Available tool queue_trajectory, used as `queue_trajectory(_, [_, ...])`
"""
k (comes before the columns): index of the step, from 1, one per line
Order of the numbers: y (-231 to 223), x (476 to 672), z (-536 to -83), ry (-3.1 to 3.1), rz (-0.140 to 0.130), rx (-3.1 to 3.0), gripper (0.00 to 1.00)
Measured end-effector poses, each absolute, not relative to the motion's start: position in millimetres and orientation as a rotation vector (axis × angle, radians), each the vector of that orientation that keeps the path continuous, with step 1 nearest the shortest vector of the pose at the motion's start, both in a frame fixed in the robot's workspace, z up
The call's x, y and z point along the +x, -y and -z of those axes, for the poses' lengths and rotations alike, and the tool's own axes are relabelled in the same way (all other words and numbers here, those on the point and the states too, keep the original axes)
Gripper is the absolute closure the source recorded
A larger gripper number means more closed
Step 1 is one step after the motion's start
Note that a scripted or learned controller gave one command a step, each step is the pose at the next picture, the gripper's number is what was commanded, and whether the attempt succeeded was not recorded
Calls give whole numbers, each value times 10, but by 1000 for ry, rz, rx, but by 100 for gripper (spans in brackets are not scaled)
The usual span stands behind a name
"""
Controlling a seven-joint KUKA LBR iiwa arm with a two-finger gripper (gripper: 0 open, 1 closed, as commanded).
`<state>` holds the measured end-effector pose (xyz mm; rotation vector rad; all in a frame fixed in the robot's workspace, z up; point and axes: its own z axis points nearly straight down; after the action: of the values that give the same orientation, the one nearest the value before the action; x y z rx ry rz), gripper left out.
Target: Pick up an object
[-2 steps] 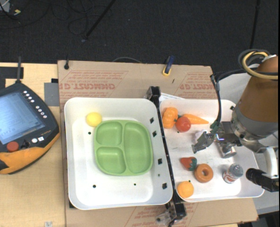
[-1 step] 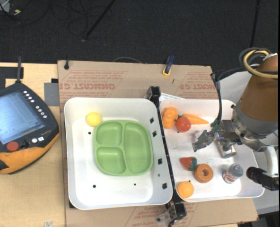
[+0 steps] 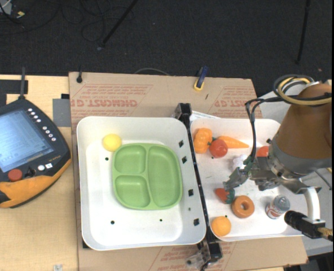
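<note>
The arm [image 3: 302,134] reached in from the right of the frame, bent low over the right bin [image 3: 257,233], its gripper [image 3: 235,180] pointing left and down. The gripper's state could not be told; it hung just above a small red-and-green object [image 3: 224,195], beside a brown ring [image 3: 244,206].

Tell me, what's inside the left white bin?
A green divided tray lies in the left bin, and a yellow ball sits beside its upper-left corner. Whatever's under the tray is covered.

Grey arm [image 3: 302,134] from the right, wrist bent down, end effector [image 3: 238,178] low, pointing left.
</note>
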<state>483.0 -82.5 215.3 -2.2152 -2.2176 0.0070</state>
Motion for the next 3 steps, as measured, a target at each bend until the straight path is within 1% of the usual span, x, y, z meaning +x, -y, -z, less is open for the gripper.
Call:
queue_trajectory(1, [834, 4775, -1704, 2217, -8, -2214, 0])
queue_trajectory(2, [793, 4821, -1093, 2221, -4, -2218, 0])
queue_trajectory(3, [812, 4896, -971, 2236, 17, -2237, 0])
